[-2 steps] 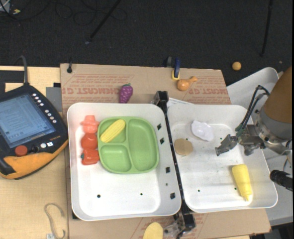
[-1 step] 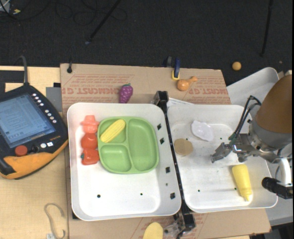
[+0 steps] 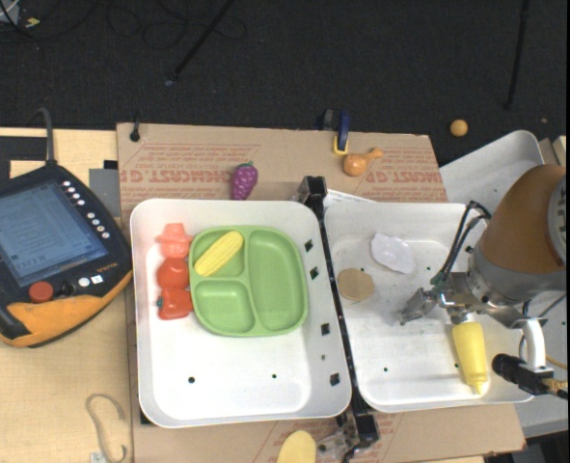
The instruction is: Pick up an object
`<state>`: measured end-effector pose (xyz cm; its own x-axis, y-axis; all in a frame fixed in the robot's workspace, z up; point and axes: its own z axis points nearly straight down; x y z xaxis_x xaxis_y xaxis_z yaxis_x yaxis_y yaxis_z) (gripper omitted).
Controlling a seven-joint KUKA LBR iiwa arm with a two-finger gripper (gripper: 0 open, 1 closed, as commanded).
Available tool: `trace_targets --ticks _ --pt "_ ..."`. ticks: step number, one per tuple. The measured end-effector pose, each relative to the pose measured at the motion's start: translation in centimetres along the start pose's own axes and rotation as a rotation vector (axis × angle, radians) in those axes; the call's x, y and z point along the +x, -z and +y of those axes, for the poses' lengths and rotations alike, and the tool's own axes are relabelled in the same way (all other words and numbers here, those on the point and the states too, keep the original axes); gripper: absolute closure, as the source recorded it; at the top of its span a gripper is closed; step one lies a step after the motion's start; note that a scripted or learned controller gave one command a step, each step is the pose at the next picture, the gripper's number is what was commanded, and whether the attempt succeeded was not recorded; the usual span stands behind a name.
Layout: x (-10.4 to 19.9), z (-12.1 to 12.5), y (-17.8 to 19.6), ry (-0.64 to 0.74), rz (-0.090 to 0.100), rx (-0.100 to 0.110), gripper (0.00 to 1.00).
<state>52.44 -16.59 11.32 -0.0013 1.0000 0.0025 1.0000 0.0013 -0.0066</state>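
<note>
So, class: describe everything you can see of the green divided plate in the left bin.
The green divided plate looks like glossy moulded plastic, roughly square with rounded corners and a raised rim. Ridges split it into three compartments: two smaller ones on the left and one long one on the right. It lies flat in the left bin, toward the back. A yellow corn cob rests in its upper-left compartment. Red toy pieces sit against its left edge.

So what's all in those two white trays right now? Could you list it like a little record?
left tray: green divided plate with a corn cob; red toy beside the plate
right tray: yellow bottle, round tan disc, pale crumpled piece
gripper: low in the right tray, near the bottle
</note>
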Motion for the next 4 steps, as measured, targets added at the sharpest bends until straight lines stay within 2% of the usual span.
trace_targets --ticks 1,2,4 --pt "0.3 0.0 -2.7 0.001 -0.001 -0.003 0.0" --pt "0.1 0.0 -1.5 -0.005 -0.001 -0.005 1.0" --pt "1.5 -0.2 7.9 -0.001 -0.002 -0.009 1.0"
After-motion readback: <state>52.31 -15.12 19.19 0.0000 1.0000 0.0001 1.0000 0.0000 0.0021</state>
